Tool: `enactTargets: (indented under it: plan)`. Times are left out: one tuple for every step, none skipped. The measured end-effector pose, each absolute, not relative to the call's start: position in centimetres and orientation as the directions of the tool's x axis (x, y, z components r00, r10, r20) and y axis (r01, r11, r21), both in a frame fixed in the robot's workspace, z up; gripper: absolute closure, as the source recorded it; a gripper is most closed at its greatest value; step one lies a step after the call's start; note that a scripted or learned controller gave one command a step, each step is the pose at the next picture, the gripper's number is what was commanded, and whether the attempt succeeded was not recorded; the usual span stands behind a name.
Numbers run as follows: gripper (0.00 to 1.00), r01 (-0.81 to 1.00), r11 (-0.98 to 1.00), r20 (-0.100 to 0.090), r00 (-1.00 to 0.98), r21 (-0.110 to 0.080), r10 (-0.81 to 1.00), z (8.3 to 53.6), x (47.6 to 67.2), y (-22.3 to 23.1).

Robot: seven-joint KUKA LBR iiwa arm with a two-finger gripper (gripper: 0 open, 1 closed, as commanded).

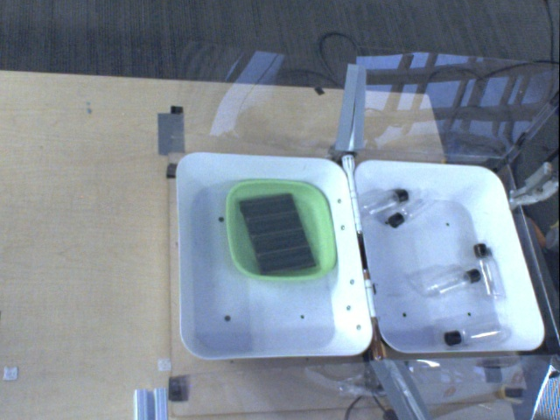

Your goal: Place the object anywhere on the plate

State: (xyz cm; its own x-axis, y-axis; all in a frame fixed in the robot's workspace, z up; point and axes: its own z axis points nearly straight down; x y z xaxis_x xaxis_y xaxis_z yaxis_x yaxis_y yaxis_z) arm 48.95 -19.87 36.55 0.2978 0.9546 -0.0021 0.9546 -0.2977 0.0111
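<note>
A dark ridged block [276, 233] lies on the green plate [234, 234], toward 12 o'clock in the left bin [262, 322]. Clear black-capped vials [455, 278] lie scattered in the right bin [420, 322].

No readable text, labels or numbers anywhere.

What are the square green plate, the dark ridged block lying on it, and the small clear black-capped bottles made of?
The square green plate looks like matte moulded plastic: even colour, rounded rim. The dark ridged block may be rubber or foam, dull with no glare. The small clear bottles look like transparent plastic or glass; the white bin shows through them.
</note>
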Motion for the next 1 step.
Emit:
enactTargets:
  plan:
    - [0.00,0.757,-0.654,0.003,0.654,0.010,0.757,36.14,48.94,-19.43]
